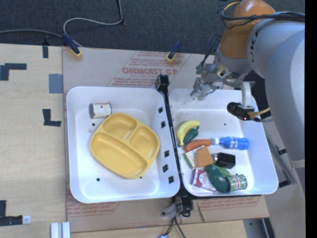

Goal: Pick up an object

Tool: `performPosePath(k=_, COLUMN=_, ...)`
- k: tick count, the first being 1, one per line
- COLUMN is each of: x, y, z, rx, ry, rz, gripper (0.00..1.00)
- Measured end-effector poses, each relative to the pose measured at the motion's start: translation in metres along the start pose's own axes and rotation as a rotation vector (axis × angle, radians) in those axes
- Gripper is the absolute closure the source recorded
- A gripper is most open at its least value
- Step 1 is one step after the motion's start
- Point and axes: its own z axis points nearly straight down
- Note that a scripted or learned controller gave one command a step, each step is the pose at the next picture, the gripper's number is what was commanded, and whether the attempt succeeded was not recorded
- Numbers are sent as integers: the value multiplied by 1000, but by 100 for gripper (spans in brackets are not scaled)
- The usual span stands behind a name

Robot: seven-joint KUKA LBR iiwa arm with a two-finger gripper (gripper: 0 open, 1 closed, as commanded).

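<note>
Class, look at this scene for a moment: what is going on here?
A grey robot arm reaches in from the right, its gripper hovering over the far end of the right bin with nothing visibly in it. The toys lie untouched nearer the front: a banana, a blue bottle, a can and others. The left bin holds a yellow divided plate and a small cup on its side.
</note>
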Motion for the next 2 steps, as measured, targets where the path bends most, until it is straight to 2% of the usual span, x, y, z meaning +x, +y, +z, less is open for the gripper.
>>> performPosePath(k=1, x=-3, y=-59, z=2, rx=6, ry=-1, rz=2, gripper=100)
performPosePath(k=2, x=-3, y=-59, z=2, rx=5, ry=0, rz=2, gripper=0)
